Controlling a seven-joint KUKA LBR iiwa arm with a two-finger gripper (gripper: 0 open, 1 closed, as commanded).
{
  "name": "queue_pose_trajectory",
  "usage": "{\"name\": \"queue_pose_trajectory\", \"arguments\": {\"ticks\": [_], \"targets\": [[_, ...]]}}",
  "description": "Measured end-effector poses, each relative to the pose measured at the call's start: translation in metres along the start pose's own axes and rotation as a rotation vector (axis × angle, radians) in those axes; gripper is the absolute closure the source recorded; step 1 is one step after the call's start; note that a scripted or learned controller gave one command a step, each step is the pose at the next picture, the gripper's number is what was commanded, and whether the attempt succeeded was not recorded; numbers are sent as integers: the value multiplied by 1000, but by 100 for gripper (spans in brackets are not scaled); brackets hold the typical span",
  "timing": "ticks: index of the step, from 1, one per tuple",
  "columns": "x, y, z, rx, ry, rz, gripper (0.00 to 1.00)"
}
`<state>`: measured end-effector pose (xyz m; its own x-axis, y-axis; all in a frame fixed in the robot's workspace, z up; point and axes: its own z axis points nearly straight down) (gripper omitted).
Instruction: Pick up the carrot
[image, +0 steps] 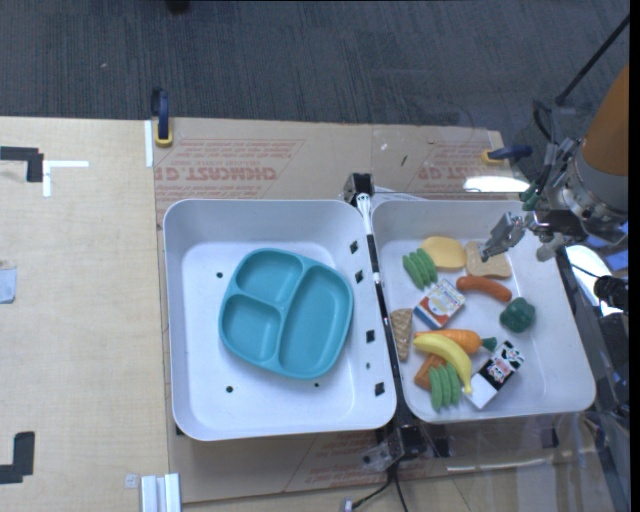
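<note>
Two white bins side by side. Left bin (190, 330) holds teal divided plate (286, 313). Right bin (560, 385) holds toy food: carrot (462, 340) near bin centre, under/behind banana (447, 352), green tip pointing right. Gripper (503, 236) at upper right w/ fingers spread, nothing between, over bread slice (488, 264), apart from carrot

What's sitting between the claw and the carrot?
In the camera view, the sausage lies between the claw and the carrot, with a slice of bread just under the claw.
</note>
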<state>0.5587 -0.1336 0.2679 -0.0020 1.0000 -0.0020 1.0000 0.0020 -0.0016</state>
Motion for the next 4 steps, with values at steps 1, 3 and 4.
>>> {"name": "queue_pose_trajectory", "arguments": {"ticks": [1,3,4], "targets": [[12,-38,80,1,1,87,0],[24,-79,176,-2,3,-48,0],[23,-77,167,-6,1,-42,100]]}}
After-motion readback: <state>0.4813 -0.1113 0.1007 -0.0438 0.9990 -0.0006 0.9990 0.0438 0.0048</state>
